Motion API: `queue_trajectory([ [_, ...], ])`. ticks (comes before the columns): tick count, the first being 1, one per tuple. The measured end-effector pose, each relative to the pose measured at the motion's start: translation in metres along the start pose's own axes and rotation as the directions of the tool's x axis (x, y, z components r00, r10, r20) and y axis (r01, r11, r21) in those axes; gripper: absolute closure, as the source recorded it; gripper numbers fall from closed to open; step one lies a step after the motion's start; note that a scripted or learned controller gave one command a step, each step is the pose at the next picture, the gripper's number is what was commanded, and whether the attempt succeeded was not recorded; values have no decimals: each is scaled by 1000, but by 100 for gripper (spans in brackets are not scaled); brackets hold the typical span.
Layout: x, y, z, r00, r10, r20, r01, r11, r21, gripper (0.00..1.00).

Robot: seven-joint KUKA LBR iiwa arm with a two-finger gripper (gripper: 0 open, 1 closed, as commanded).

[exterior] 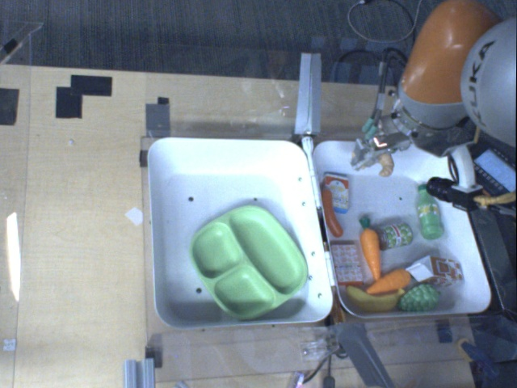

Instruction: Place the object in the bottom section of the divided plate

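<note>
The green plate [249,259] sits in the left bin [166,217], and all three of its parts have nothing in them. Its bottom part is the small one nearest the front edge of the bin. The gripper [373,149] hangs over the back of the right bin [477,293], far from the plate. There is a small tan thing [386,165] right at the fingers [363,153], but it is too blurry to say if they hold it or if it just lies under them, so I cannot tell if the fingers are wide or narrow. The other toys lie farther from the plate's bin wall: a red packet [336,193], two carrots [371,253], a green bottle [429,214], a little can [396,235], a banana [373,300] and a bumpy green fruit [419,297]. A lot can go wrong from here. If the grip is weak, the tan thing may drop on the way to the plate. It must pass over the wall between the bins and could bump it. The plate is tilted on the bin floor, so the thing could also land in the wrong part.
</note>
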State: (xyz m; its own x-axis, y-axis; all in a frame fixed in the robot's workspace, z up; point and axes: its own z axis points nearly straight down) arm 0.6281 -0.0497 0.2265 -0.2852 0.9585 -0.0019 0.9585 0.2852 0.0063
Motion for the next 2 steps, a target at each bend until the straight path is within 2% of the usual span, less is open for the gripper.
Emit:
queue_trajectory([
  [1, 56, -37, 41, 1000, -11, -1, 11, 1000, 2, 100],
  [2, 40, -5, 41, 998, 63, -1, -63, 998, 2, 100],
])
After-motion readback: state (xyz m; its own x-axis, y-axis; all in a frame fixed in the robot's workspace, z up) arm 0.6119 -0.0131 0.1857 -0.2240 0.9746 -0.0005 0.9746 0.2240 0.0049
